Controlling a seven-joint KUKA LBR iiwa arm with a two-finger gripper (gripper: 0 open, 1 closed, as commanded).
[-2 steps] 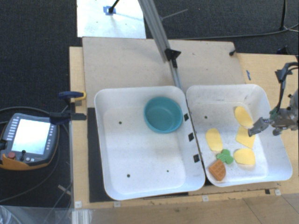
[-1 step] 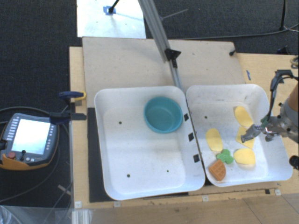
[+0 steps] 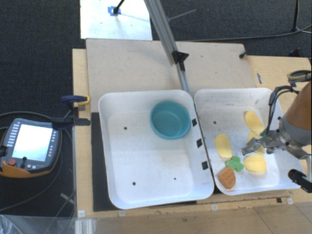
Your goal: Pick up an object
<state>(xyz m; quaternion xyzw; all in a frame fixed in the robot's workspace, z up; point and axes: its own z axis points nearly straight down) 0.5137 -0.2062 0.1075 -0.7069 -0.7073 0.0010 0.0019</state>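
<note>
Lower right of the frame, right bin (image 3: 229, 97): yellow pieces (image 3: 255, 164), green piece (image 3: 236, 164), orange piece (image 3: 226, 178). Tool (image 3: 253, 147) low among the yellow ones, fingers apart, nothing between. Advice: centre over one piece before closing.

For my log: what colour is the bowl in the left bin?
Teal, a blue-green; the bowl shows clearly in the camera view, near the left bin's upper right corner.

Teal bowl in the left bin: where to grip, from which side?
Grip the teal bowl by its rim, probably coming straight down with one finger inside and one outside. It sits upright and open; the near rim, away from the bin wall, leaves more room.
</note>
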